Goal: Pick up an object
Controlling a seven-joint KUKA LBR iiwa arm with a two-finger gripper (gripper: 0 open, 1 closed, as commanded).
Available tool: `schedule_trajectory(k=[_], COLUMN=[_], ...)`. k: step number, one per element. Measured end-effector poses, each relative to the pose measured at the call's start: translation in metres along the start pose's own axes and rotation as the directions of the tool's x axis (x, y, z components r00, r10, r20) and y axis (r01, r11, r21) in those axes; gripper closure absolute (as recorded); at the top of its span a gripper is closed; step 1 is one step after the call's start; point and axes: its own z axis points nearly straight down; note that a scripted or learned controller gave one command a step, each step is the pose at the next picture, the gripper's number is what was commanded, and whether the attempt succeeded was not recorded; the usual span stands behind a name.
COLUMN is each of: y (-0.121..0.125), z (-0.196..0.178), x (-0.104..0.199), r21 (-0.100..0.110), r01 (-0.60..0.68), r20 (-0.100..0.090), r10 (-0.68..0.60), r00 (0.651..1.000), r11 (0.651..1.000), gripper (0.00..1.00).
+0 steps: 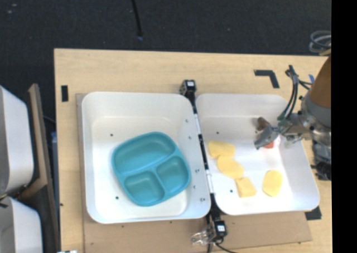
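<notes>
Flat yellow pieces, glossy white bin

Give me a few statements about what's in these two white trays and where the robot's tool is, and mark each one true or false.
1. A blue divided plate lies in the left bin. True.
2. The yellow pieces lie in the left bin. False: all four are in the right bin.
3. The tool is over the right bin. True.
4. The plate has one single compartment. False: it has three.
5. A small red thing sits just below the tool. True.
</notes>
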Motion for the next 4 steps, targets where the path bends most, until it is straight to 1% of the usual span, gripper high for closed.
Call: schedule_trajectory(k=[1, 2, 3, 4], y=[0.001, -0.002, 0.004, 0.004], z=[-0.003, 0.039, 0.096, 0.123], x=[0.000, 0.002, -0.004, -0.005], r21=[-0.007, -0.003, -0.002, -0.004], r01=[0.001, 0.001, 0.000, 0.000], r20=[0.001, 0.001, 0.001, 0.001], r10=[-0.001, -0.001, 0.000, 0.000], r00=[1.000, 1.000, 1.000, 1.000], r11=[1.000, 1.000, 1.000, 1.000], gripper=[0.00, 0.00, 0.00, 0.00])
